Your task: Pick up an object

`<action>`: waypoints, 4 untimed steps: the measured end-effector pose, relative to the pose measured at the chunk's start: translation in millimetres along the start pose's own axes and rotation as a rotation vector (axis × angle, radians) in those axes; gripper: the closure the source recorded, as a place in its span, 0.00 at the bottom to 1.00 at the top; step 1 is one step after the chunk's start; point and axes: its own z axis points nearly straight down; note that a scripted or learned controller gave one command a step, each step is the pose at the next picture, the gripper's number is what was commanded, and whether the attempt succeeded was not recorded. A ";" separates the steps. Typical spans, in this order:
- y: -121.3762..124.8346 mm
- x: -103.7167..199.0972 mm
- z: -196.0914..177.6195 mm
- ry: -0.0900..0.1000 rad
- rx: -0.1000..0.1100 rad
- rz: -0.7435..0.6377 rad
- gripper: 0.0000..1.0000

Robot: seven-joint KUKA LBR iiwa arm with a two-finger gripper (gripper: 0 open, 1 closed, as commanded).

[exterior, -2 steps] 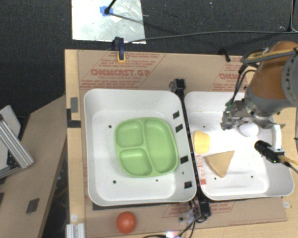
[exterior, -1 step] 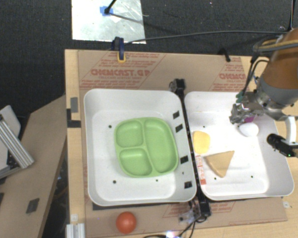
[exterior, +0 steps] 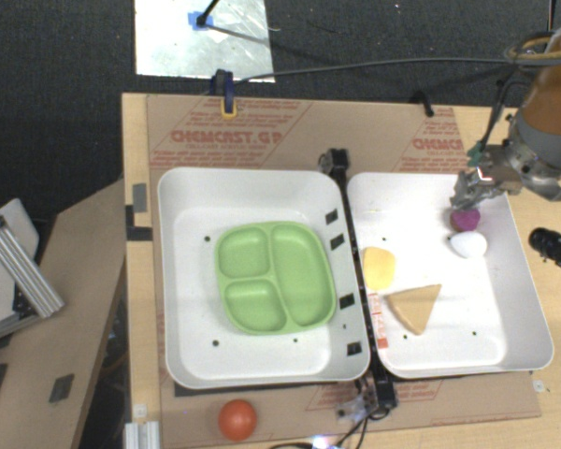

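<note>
Purple ball (exterior: 465, 219) sits far right in right bin (exterior: 524, 344), touching white egg (exterior: 467, 244). Gripper (exterior: 471, 193) hovers just above it; can't tell its width. Drop straight, center on ball, avoid nudging egg.

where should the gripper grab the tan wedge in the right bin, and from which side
Probably across the wedge's two long sides near its wide middle, coming straight down. It lies flat, apart from the yellow piece, so both sides look free; the pointed tip is too narrow.
</note>
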 end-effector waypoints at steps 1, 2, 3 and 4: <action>-3.9 55.3 -3.3 0.004 0.007 -0.006 1.00; -11.3 116.4 9.6 0.005 0.009 -0.007 1.00; -7.2 169.2 9.0 0.004 0.007 -0.006 1.00; -3.3 220.2 13.0 0.004 0.008 -0.006 1.00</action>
